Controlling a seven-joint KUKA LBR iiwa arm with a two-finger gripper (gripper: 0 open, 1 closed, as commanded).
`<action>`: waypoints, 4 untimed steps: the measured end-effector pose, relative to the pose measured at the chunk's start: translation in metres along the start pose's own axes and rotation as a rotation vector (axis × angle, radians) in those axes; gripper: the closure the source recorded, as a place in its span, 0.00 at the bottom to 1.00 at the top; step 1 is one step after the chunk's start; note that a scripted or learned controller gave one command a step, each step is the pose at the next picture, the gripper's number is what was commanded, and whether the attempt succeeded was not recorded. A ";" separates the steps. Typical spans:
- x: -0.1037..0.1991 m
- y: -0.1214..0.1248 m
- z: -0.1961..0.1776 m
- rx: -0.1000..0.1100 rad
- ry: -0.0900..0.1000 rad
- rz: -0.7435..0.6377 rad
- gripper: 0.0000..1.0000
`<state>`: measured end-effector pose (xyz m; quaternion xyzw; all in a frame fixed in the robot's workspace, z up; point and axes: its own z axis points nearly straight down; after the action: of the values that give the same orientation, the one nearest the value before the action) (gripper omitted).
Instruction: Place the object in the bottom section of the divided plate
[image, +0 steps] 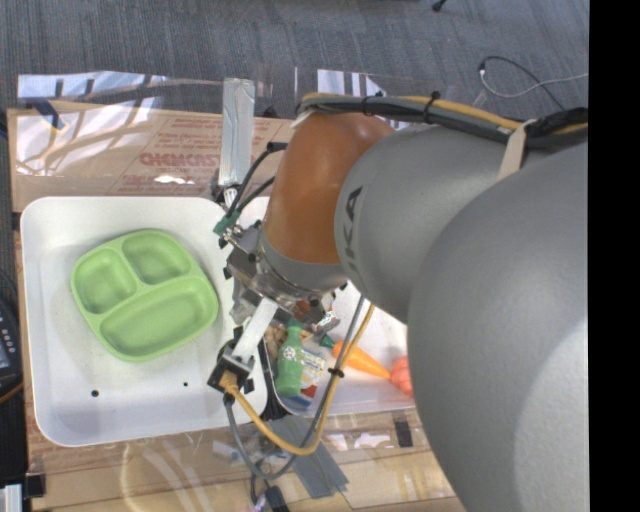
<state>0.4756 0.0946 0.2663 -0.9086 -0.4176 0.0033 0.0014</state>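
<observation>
Much of right bin (350, 400) hidden by arm, gripper (290, 345) grip unreadable, green plate (145, 293) bare

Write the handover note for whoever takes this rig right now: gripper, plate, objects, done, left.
Gripper: low over the right bin, among the objects; finger state hidden by the wrist.
Divided plate: green, in the left bin, all three sections bare, including the large bottom one.
Objects: a green bottle and an orange carrot lie in the right bin by the gripper.
Done: nothing placed.
Left: secure one object, carry it left, set it in the bottom section.
</observation>
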 end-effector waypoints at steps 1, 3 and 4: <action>-0.026 0.022 -0.140 -0.004 0.007 0.178 1.00; 0.016 -0.013 -0.176 -0.007 0.009 0.363 1.00; 0.104 -0.038 -0.026 -0.003 -0.001 0.477 1.00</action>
<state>0.5143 0.1983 0.2923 -0.9816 -0.1909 0.0032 -0.0011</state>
